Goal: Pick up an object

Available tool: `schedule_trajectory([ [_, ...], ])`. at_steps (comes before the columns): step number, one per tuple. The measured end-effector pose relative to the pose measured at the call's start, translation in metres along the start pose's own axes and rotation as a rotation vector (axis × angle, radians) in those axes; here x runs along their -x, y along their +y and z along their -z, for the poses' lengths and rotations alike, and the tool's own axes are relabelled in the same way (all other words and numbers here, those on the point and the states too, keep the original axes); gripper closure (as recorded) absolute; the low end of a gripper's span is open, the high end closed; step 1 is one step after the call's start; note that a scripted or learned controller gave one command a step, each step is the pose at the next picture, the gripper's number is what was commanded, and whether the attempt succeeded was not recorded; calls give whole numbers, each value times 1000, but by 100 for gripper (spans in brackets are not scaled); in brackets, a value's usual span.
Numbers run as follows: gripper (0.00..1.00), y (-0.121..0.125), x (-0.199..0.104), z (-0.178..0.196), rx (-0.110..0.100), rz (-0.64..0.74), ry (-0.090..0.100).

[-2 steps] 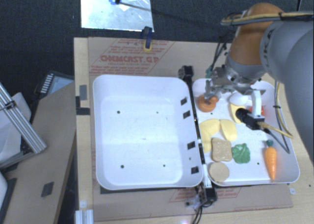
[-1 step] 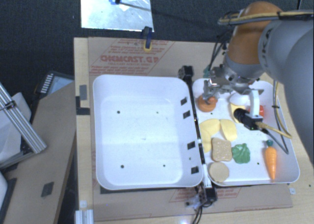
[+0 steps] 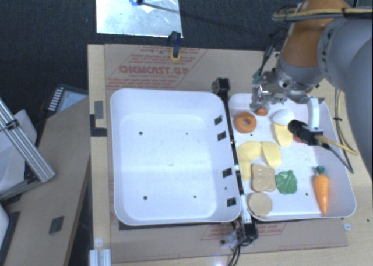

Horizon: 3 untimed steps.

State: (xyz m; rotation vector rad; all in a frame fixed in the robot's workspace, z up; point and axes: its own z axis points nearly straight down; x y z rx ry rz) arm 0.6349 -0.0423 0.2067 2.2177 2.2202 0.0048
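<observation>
Pincer [image 3: 260, 106] low beside doughnut [image 3: 245, 122], grip state unclear, carrot [image 3: 321, 187] well apart, right bin [image 3: 341, 201].

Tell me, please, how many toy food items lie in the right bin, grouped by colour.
Yellow: 3, the pieces
Orange: 2, the doughnut and carrot
Tan: 2, the toast and round biscuit
Green: 1, the leaf
White: 1, the egg
Total: 9

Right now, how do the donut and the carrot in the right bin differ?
The donut is a round ring with a hole, orange-brown; the carrot is a long taper, brighter orange with a green top. The donut lies near the bin's left wall, toward the far end, close to the pincer; the carrot lies by the right wall, toward the near end. Both rest flat in the right bin.
</observation>
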Motion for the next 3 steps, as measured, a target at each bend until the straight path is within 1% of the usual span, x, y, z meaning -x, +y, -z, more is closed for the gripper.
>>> schedule_trajectory([
  [1, 100, -32, 21, 84, 3, -1, -1],
  [2, 100, 5, -4, 147, 6, 7, 0],
  [3, 100, -3, -36, 92, -7, 6, 1],
])
